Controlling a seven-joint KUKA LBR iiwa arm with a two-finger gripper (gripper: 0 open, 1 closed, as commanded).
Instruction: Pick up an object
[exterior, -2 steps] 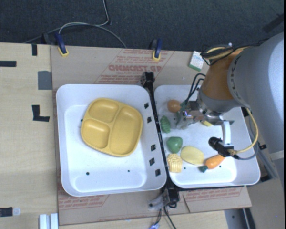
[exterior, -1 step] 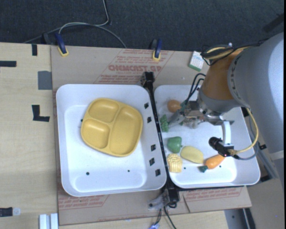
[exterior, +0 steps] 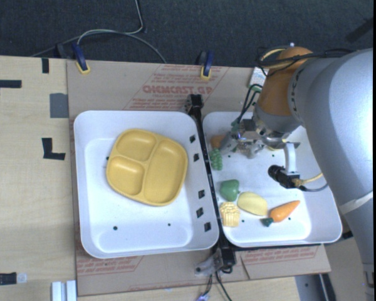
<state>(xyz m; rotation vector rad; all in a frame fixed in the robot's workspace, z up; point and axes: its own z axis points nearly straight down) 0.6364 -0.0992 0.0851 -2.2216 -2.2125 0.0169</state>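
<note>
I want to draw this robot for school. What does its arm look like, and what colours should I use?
The arm is big, round and smooth, mostly shiny grey. Above the wrist sits an orange band. The gripper at its tip is small, dark and metallic. Thin cables, some yellowish, loop around the wrist, and a black plug part hangs beside it.

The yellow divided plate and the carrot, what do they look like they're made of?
Yellow divided plate: probably moulded plastic, one even colour, dull sheen, soft rounded compartment ridges.
Carrot: looks like toy plastic, smooth, uniformly orange with a green tip. Too small to be certain.
</note>
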